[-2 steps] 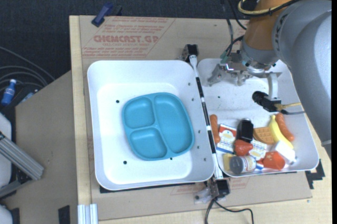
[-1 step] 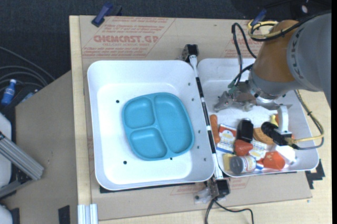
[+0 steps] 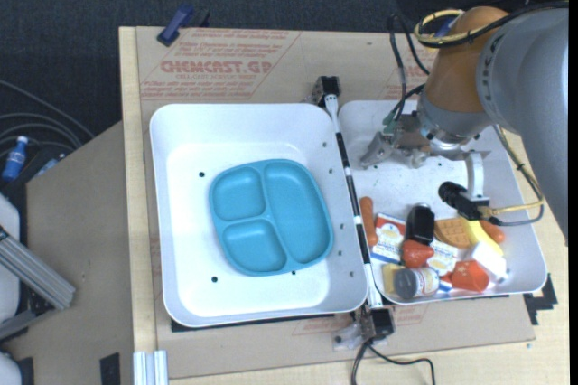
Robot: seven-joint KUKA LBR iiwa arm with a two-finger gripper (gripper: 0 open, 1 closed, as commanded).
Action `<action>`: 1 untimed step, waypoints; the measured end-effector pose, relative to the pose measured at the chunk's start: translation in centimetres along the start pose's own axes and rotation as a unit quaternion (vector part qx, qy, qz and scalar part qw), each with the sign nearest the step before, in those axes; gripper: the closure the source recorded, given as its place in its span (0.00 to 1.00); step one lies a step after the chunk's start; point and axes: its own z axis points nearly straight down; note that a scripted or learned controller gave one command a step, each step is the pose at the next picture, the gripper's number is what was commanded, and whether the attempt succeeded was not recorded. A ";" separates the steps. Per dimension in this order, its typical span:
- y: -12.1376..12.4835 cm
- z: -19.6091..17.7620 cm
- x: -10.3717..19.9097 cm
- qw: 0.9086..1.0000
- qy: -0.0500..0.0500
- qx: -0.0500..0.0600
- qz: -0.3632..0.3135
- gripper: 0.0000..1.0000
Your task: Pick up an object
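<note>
Camera view, left to right | blue divided plate point(image 3: 269, 216) lies flat in your left bin point(image 3: 172, 193) | your gripper point(image 3: 397, 150) hangs low over right bin's point(image 3: 528, 248) bare far half, arm bent in from right, finger state cannot tell | object pile point(image 3: 442, 257) crowds that bin's near end.

One fixed camera looks down at a slant from above the bench, far enough back to take in both white bins, the left bin point(image 3: 172, 193) and the right bin point(image 3: 533, 270), with dark carpet beyond. The grey arm point(image 3: 533, 67) enters from the view's right.
</note>
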 end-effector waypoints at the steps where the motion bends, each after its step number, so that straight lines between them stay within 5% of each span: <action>1: -5.1 0.1 -0.4 1.000 0.000 0.002 0.001 0.00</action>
